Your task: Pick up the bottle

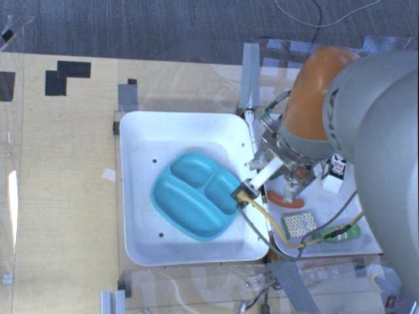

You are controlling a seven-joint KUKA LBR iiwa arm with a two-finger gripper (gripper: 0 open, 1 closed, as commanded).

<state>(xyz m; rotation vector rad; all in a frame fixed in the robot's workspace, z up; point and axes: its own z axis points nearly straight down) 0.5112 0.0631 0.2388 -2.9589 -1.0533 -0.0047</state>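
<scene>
A green bottle (342, 234) lies on its side near the front edge of the right bin (366, 246), partly crossed by a cable. My gripper (294, 179) hangs over the left part of that bin, up and to the left of the bottle and apart from it. It is just above an orange sausage-shaped thing (287, 201). The arm's grey and orange body hides most of the right bin.
A blue divided plate (196, 195) lies in the left bin (141, 175). In the right bin a patterned flat pad (300, 224) lies between the orange thing and the bottle. A small white box (334, 175) sits farther back, close under the arm.
</scene>
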